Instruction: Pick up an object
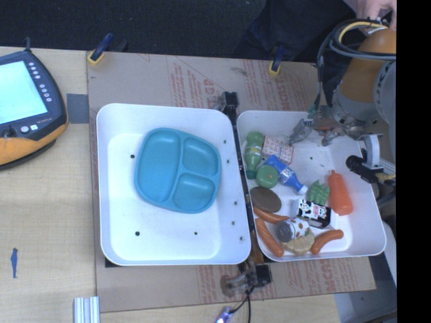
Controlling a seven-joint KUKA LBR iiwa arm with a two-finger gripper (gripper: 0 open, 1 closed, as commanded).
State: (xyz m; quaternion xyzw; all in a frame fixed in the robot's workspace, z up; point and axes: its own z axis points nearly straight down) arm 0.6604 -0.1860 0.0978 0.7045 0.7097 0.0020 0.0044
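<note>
My gripper (312,134) hangs over the far part of the right bin (374,229), below the grey arm with its orange band (367,59). Its fingers (297,134) are spread open with only white bin floor between them. Just left of the gripper lie a patterned card (277,149) and a green bottle (254,150). Nearer the front sit a blue object (283,170), a green round piece (267,176), a brown oval (265,199), an orange carrot (340,192) and a black-and-white block (313,211).
Several sausages (269,239) and a grey disc (284,231) crowd the right bin's front. The left bin (114,241) holds a blue divided plate (178,170). A tablet (23,103) lies at the far left of the bench.
</note>
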